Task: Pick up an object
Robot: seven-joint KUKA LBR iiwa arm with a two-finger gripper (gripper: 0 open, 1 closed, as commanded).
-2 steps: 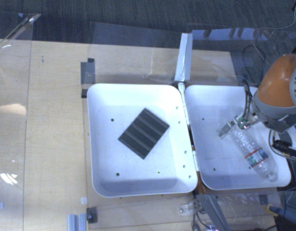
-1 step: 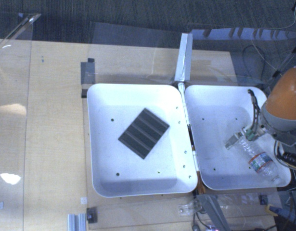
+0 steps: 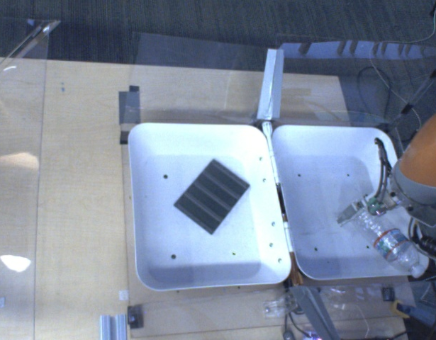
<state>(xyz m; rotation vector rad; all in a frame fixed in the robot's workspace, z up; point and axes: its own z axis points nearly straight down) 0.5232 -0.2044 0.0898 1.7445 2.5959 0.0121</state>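
Bottle (image 3: 388, 241) lies on side in right bin (image 3: 324, 154), near its front right corner, long axis diagonal, one end toward gripper (image 3: 354, 212), other toward corner. Gripper touches bottle; opening cannot be told.

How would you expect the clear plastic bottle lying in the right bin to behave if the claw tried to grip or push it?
The clear plastic bottle lies on its side, so a push would probably roll it. It looks see-through and seemingly empty, hence likely light. Its thin walls may buckle or slip under a squeeze.
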